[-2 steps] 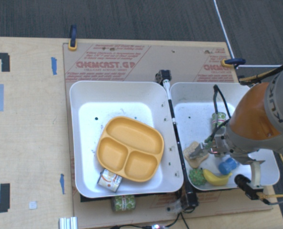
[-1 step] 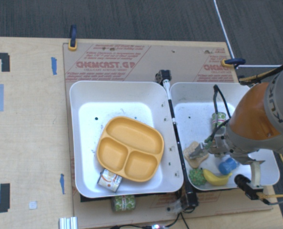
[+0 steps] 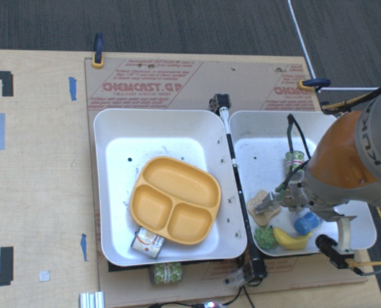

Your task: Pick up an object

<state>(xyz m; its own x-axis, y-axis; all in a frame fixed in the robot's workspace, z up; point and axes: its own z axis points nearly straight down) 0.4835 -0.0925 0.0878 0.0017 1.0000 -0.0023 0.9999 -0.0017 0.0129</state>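
My gripper [image 3: 266, 203] is low in the right bin [image 3: 261, 133], near its left wall. It sits just over a tan, flattish object [image 3: 262, 217] and partly covers it. Close by at the bin's front lie a green bumpy object [image 3: 265, 237], a yellow banana [image 3: 292, 239] and a blue object [image 3: 306, 223]. A green can [image 3: 295, 160] stands farther back, beside the arm [image 3: 344, 162]. Whether anything is held is not visible.
The left bin [image 3: 113, 140] holds a yellow three-part plate [image 3: 176, 201] with a small white carton [image 3: 147, 242] tucked under its front edge. Another green can [image 3: 167, 273] lies outside the bins on the bench, in front of the left bin. A cable crosses the right bin's back.
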